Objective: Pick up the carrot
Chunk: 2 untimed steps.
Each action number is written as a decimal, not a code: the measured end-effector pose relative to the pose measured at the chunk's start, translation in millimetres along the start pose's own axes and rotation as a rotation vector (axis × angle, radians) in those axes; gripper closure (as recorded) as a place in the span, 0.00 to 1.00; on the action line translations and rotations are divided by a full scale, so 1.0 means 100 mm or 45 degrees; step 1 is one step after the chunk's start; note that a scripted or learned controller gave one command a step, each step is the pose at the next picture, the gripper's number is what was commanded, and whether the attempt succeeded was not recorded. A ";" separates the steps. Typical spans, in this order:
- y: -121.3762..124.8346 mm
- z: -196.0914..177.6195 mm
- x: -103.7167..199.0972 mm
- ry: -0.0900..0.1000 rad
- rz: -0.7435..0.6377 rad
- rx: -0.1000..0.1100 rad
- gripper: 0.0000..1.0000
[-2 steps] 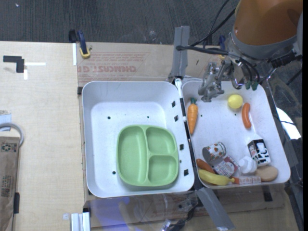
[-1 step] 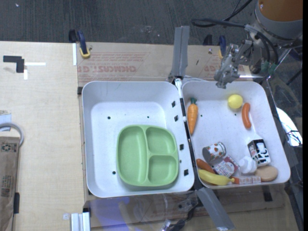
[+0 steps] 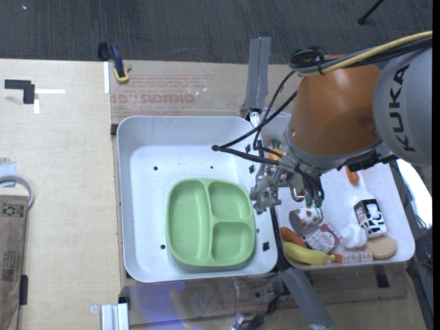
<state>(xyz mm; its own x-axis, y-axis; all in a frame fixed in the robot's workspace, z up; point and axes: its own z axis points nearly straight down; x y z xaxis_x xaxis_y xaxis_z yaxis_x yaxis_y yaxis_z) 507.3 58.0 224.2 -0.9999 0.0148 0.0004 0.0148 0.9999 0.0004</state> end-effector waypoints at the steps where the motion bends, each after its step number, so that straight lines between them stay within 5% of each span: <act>1: -0.02 -0.70 0.28 -0.007 -0.317 0.000 1.00; 2: -0.48 -0.12 0.04 -0.001 -0.819 -0.001 1.00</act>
<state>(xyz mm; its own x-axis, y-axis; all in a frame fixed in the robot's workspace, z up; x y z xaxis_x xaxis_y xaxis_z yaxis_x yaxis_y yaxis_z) 502.7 9.8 236.1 -0.8091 -0.5876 -0.0010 -0.5876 0.8091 0.0010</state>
